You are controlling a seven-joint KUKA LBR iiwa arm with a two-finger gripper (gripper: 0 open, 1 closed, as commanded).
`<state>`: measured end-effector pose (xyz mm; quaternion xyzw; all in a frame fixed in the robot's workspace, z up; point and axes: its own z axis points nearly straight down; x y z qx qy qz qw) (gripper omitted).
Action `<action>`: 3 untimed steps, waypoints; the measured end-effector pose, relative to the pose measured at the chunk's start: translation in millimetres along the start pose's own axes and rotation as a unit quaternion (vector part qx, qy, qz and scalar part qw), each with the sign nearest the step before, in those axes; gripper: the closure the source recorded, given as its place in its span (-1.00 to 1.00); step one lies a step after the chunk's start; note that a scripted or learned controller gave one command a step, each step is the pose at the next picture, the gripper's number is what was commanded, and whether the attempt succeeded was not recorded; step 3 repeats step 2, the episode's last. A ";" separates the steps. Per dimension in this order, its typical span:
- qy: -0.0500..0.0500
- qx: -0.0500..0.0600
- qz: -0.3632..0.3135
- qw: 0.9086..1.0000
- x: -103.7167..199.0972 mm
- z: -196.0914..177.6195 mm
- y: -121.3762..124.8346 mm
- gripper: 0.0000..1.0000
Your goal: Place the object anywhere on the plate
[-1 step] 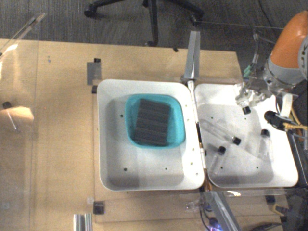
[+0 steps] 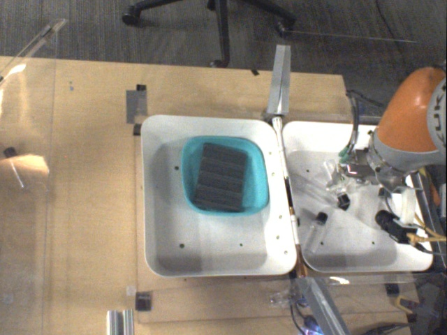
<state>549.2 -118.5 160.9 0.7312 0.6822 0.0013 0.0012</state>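
Observation:
A dark grey ribbed block (image 2: 222,177) lies flat on the teal plate (image 2: 260,187), which sits in the upper middle of the left bin (image 2: 167,250). My gripper (image 2: 332,209) hangs over the right bin (image 2: 349,253), well to the right of the plate and beyond the wall between the bins. Its two dark fingertips (image 2: 320,217) stand apart, open, with nothing between them.
The grey arm with its orange band (image 2: 412,121) comes in over the right bin's right side. A metal post (image 2: 279,82) stands behind the seam between the bins. The wooden bench (image 2: 70,187) stretches to the left, and an office chair base (image 2: 220,12) stands on the carpet behind.

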 end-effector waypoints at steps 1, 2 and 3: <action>0.000 0.000 0.000 1.000 -0.2 -0.2 0.1 -1.00; 0.000 -0.001 0.027 1.000 -32.4 -19.9 -30.1 -1.00; 0.000 -0.001 0.027 1.000 -32.4 -19.9 -30.1 -1.00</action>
